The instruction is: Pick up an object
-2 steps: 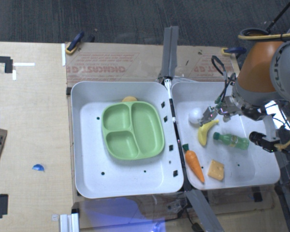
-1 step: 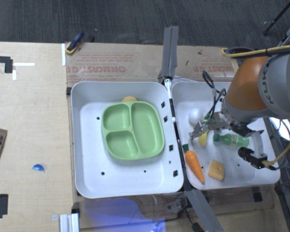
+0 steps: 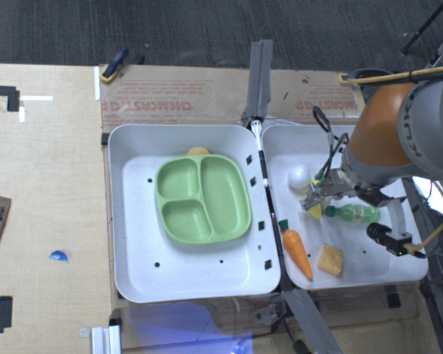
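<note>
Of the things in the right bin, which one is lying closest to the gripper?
The green bottle, lying on its side right beside the gripper. The white ball sits a little further up, and the carrot and the tan cracker lie lower, clearly apart.
</note>
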{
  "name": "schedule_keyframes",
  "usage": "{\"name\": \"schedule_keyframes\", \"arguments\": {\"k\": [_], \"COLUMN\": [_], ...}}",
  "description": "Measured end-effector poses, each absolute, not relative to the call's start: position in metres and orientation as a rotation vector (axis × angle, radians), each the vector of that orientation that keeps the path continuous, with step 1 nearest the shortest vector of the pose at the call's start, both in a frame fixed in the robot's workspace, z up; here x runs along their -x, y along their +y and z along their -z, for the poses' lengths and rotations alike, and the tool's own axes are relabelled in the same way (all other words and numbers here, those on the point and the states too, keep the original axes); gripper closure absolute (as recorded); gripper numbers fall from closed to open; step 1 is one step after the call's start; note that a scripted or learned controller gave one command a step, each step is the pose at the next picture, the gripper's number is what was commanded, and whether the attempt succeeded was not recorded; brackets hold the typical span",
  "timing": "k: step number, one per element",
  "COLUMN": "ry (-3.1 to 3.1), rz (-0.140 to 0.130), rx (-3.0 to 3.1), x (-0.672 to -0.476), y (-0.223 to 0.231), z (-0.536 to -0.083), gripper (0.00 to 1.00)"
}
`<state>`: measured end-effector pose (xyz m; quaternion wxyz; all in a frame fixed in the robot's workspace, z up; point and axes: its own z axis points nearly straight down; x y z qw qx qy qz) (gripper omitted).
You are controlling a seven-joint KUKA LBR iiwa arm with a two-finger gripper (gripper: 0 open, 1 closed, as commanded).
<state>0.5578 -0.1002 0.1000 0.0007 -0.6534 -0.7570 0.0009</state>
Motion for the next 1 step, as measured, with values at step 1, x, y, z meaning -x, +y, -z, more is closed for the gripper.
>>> {"name": "schedule_keyframes", "arguments": {"k": [1], "ry": [-2.207], "rz": [-0.005], "rx": [2.236], "x": [-0.6002], "y": [-0.052], "z": [-0.1909], "gripper": [1.0]}}
